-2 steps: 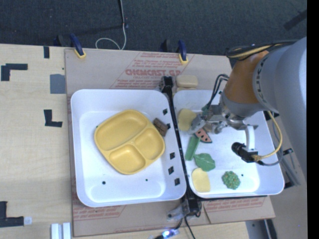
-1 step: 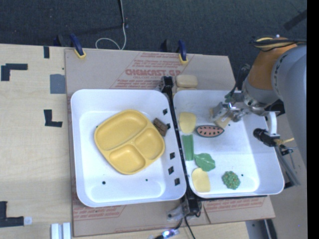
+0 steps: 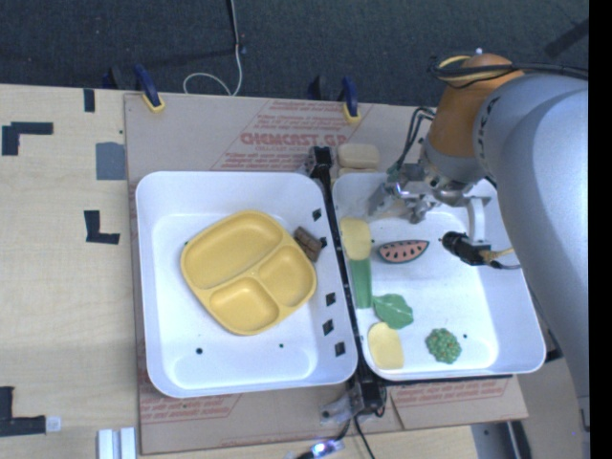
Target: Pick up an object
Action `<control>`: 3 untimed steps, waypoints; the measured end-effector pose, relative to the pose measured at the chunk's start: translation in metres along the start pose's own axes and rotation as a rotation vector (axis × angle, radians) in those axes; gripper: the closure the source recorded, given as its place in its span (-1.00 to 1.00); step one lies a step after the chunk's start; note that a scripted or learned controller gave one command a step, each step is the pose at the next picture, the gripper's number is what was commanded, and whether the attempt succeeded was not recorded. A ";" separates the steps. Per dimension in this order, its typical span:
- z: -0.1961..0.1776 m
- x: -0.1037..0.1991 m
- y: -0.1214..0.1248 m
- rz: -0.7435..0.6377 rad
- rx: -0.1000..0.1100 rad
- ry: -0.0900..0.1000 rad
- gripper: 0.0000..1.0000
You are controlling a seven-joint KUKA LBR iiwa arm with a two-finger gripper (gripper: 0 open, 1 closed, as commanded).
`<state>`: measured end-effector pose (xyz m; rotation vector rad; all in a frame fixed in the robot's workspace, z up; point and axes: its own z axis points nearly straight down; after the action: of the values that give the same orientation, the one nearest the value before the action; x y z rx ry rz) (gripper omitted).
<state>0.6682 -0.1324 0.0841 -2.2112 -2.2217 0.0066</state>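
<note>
We take the watermelon slice [image 3: 403,251] as the nearest candidate. It lies flat on the floor of the right bin [image 3: 457,295], just below the gripper [image 3: 410,199] in the view and apart from it, red face up with its green rind curving along the lower edge. The gripper hangs over the far part of that bin. From this angle we cannot tell how wide it stands open, and we see nothing in its hold.

Below and to the left of the gripper, against the wall shared by the two bins, lies a long yellow-and-green piece [image 3: 358,261], its yellow end nearer the gripper. Further below are a green leaf [image 3: 392,309] and then a pale yellow piece [image 3: 385,345]. A small broccoli floret [image 3: 443,344] sits well below the gripper and slightly to its right, near the bin's front wall.

Just up and to the left of the gripper, outside the bins, a beige block [image 3: 359,155] rests on the cardboard sheet [image 3: 277,137].

Well to the gripper's left, the left bin [image 3: 163,256] holds a yellow divided plate [image 3: 251,271], with a small brown piece [image 3: 308,243] beside the plate's right edge. Above the gripper rises the orange band [image 3: 464,113] of the grey arm [image 3: 545,170].
</note>
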 end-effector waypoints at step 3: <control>-0.135 0.051 -0.044 0.000 -0.006 0.000 1.00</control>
<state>0.6247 -0.0819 0.2195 -2.2143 -2.2250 0.0005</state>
